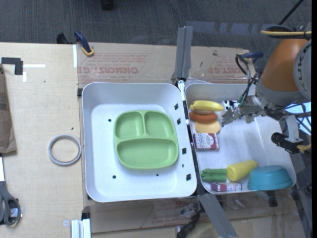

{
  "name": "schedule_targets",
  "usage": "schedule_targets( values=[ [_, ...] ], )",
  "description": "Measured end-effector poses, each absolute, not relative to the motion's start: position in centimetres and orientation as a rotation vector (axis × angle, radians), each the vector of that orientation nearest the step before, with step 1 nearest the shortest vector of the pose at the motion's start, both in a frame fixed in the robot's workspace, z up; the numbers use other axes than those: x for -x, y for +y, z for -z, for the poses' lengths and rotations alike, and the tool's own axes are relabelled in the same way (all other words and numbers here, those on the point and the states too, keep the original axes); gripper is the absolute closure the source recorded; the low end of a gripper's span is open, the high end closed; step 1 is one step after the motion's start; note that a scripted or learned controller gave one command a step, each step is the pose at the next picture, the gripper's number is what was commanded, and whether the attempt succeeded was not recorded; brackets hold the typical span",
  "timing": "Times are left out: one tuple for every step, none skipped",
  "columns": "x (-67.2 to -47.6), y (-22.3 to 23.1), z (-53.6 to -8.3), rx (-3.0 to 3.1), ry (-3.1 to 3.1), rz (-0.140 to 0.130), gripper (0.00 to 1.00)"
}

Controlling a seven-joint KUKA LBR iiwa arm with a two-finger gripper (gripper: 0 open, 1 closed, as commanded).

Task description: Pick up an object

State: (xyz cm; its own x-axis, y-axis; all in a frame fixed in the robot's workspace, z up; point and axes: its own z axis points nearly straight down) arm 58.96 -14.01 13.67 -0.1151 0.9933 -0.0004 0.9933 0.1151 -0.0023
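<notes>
Spanning the bench (39, 113), two white bins sit side by side. The left bin (94, 148) holds a green divided plate (146, 139). The right bin (257, 138) holds a blue bowl (269, 178) at five o'clock and a banana (207, 105) at ten o'clock. The hand (233, 114) hovers just beside the banana, its grip impossible to judge.

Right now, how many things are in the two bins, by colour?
Yellow: 3 (banana, bun, squash)
Green: 2 (plate, beans)
Red and white: 2 (carton, small box)
Orange-brown: 1 (sausage)
Blue: 1 (bowl)
Total: 9
</notes>
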Motion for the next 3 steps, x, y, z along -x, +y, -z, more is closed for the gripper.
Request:
schedule_targets(
  values=[
    [-63.7, -11.2, -10.7, 2.100, -2.346, -0.010, 0.00],
    [-65.1, -11.9, -10.5, 1.924, -2.460, -0.052, 0.00],
    [-65.2, -13.1, -10.6, 1.839, -2.512, -0.031, 0.00]
  ],
)
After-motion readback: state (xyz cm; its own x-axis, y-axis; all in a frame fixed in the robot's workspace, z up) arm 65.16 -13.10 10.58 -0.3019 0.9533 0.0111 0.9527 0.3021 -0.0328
